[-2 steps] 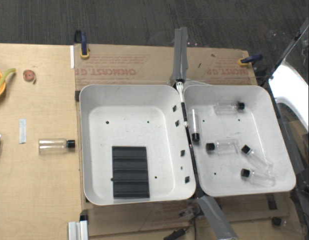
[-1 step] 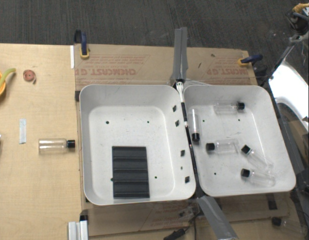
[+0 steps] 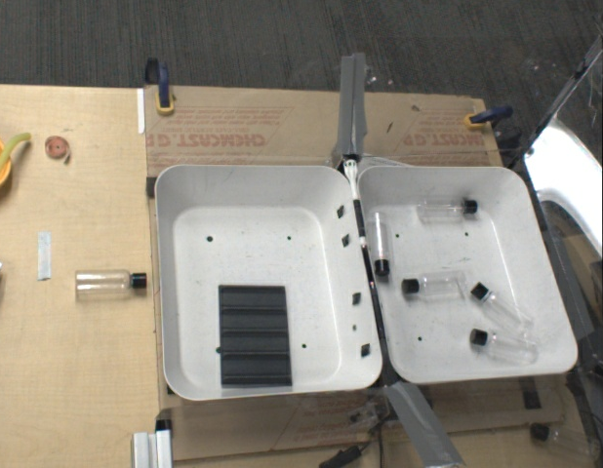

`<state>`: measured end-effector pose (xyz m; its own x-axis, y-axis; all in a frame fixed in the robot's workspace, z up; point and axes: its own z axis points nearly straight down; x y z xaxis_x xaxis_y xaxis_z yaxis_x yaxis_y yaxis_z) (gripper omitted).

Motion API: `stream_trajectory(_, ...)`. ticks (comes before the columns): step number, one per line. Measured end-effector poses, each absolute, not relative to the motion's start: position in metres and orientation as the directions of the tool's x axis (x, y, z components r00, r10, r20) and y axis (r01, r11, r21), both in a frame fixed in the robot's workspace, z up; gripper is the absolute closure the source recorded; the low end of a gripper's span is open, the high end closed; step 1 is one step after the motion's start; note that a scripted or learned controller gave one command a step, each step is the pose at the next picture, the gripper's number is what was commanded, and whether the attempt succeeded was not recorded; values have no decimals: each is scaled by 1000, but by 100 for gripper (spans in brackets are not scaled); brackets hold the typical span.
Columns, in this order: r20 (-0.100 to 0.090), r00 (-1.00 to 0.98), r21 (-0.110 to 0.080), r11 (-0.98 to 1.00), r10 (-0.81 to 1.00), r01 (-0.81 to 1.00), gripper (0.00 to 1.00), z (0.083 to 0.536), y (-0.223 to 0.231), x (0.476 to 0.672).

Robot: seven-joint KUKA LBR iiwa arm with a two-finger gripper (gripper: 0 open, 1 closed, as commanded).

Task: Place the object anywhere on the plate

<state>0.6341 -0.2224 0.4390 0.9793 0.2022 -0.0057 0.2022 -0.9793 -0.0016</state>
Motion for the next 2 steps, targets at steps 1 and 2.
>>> stream_trajectory(1, -5, 979, -2, -979, 202, 202, 0, 429, -209, 646)
stream_trajectory(2, -5, 980, -2, -980, 198, 198, 0, 440, -223, 579)
